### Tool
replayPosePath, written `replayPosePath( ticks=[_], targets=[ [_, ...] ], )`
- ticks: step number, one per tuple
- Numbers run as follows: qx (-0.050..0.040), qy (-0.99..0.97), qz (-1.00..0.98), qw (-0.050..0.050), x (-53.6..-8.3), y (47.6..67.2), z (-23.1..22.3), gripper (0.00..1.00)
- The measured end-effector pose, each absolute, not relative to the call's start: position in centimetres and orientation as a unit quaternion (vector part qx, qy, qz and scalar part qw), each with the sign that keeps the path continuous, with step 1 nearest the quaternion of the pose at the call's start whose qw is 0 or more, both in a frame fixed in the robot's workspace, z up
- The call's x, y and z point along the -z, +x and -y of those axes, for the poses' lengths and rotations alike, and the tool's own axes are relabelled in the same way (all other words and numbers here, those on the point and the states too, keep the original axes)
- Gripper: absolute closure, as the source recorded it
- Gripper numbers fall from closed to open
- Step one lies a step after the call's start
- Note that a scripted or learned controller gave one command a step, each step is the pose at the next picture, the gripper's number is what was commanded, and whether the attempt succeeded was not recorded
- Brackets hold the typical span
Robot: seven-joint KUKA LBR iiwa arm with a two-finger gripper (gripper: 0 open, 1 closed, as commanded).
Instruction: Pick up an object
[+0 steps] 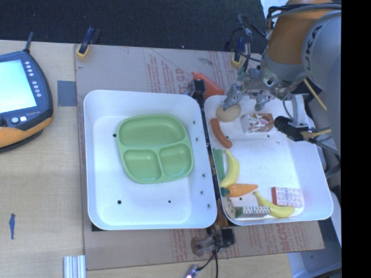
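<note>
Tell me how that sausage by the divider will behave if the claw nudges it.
The sausage looks round and smooth, so it would probably roll or slide rather than stay put. It lies near the bin wall, which may stop it. Likely light plastic.

A light wooden bench (40, 184) under a brown cardboard sheet (145, 62), dark floor (145, 10) beyond its far edge

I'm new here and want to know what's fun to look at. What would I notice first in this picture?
Probably the big green plate with three sections, lying in the middle of the left white bin. Next, the grey and orange robot arm reaching in at the top right, its pincer over the far end of the right bin. That bin holds toy food, like a yellow banana along its left side.
</note>
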State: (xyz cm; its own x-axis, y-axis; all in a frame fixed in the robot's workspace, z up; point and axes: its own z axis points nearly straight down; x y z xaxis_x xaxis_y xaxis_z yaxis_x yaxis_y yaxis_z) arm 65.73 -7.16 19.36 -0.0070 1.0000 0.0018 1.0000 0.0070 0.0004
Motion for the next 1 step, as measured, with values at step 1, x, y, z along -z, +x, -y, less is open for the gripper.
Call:
replayPosePath(
  ticks=[1],
  targets=[
    [-0.0018, -0.705, 0.710, 0.002, -19.18, 65.61, 2.56, 0.00]
  ],
)
